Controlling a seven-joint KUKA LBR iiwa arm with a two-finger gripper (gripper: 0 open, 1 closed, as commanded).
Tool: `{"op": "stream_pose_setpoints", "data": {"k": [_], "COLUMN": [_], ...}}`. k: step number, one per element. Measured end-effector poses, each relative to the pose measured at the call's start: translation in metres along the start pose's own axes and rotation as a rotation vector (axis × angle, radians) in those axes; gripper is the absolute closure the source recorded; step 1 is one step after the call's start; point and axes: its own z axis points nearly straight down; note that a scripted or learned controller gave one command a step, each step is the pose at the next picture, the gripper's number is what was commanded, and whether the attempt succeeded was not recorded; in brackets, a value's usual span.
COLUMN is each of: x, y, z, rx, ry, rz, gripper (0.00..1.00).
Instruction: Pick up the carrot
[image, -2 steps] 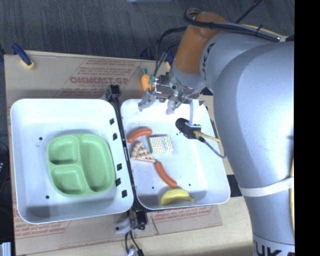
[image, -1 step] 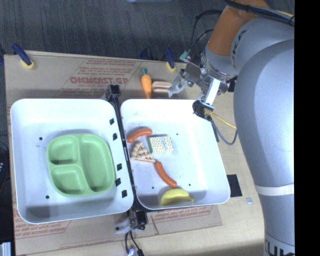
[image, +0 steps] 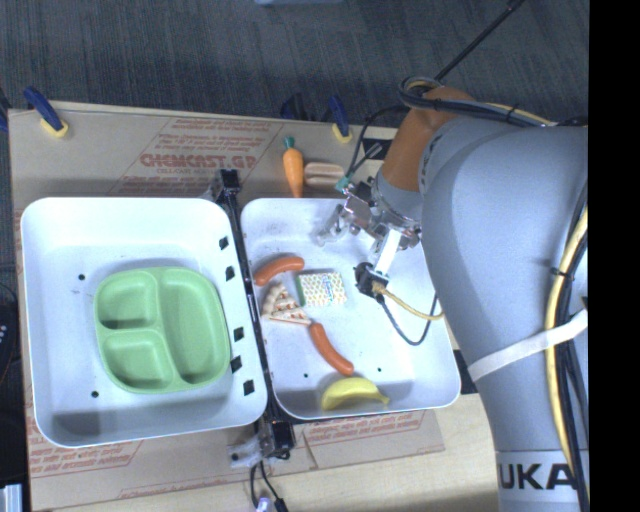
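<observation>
The carrot (image: 292, 170) is orange with a green top. It lies on the cardboard just beyond the far rim of the right bin (image: 425, 375), outside both bins, with its green end pointing away. My gripper (image: 338, 226) hangs over the far part of the right bin, a little to the right of the carrot and nearer to the camera. Nothing shows between the carrot and the gripper, and the two are apart. The grey arm comes in from the right and hides the bin's far right corner.
A beige bun-like piece (image: 322, 176) lies right beside the carrot. In the right bin are a sausage (image: 278, 267), a pizza slice (image: 283, 305), a patterned block (image: 322, 288), a second sausage (image: 330, 348) and a banana (image: 352, 393). The left bin holds a green divided plate (image: 160, 328).
</observation>
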Motion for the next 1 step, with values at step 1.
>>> {"op": "stream_pose_setpoints", "data": {"k": [1], "x": [0.0501], "y": [-0.0321], "z": [-0.0048], "rx": [0.002], "ry": [0.0], "rz": [0.012], "gripper": [0.0]}}
